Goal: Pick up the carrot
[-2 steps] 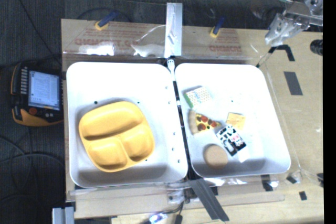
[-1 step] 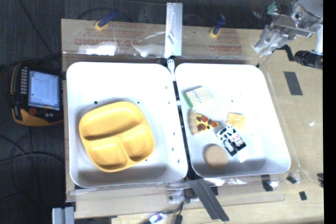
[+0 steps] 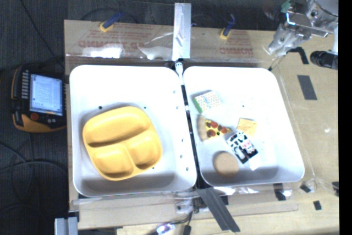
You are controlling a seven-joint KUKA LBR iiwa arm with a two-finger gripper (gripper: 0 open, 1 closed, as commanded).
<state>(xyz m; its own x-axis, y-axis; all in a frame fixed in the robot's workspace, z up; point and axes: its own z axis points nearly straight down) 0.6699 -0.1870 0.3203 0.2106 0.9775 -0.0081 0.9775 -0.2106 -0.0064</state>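
My tool (image 3: 276, 44) hangs above the bench (image 3: 319, 135), just past the far right corner of the right bin (image 3: 275, 82). I cannot tell how wide it stands. Inside that bin lie a dotted packet (image 3: 208, 100), a pizza slice (image 3: 213, 129), a yellow wedge (image 3: 247, 126), a black-and-white block (image 3: 242, 146) and a brown disc (image 3: 225, 163). I cannot tell which of them is the carrot. Left of that bin, the other bin (image 3: 88, 82) holds a yellow tray (image 3: 122, 141).

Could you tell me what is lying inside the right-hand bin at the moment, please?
The right bin holds a speckled green-and-white packet, a pizza-slice toy, a yellow wedge, a black-and-white item and a tan disc. Nothing clearly carrot-shaped shows.
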